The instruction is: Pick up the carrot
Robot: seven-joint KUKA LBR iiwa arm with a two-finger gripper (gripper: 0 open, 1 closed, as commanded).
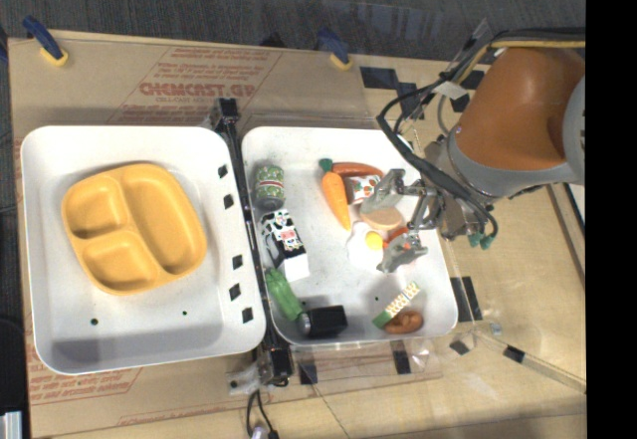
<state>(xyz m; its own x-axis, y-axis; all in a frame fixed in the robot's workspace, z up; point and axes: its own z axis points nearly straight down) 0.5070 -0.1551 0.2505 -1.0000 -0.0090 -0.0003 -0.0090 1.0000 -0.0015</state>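
The grey KUKA arm with the orange band (518,118) is reaching in from the right over the right-hand shallow white plastic bin (299,143). The left-hand white bin (40,228) is carrying a yellow moulded three-compartment tray (132,226).

Landmark: the small orange tapered plastic carrot (335,198), lying in the upper middle of the right bin, long axis running roughly near-to-far, green stub at the far end. A red-orange sausage-like toy (356,169) is touching its upper right.

The metal two-finger gripper (396,220) is hovering just right of the carrot, spread wide, grasping nothing, over a round tan item (383,214). A white-and-yellow egg toy (364,246) is lying below-right of the carrot.

Judgement: the move is needing a short leftward shift, fingers straddling the carrot's width.
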